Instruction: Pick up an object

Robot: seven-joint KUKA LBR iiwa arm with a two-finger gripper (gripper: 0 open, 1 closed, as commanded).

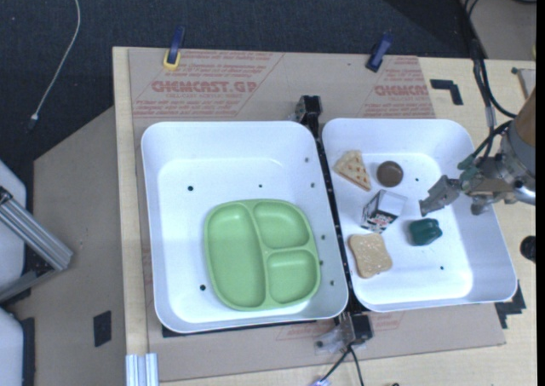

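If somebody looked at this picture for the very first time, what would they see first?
Probably the big green divided plate, lying alone in the left white bin. Next, the pretend food in the right white bin: a cheese wedge, a brown round piece, a slice of toast and a green pepper. The gripper reaches in from the right, just above the pepper.

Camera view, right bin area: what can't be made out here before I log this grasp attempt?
- End effector: open or shut is unclear, too small and seen at a slant.
- Arm: cut off by the right edge.
- Small box: printing too small to read.
- Green item: kind unclear, too small.
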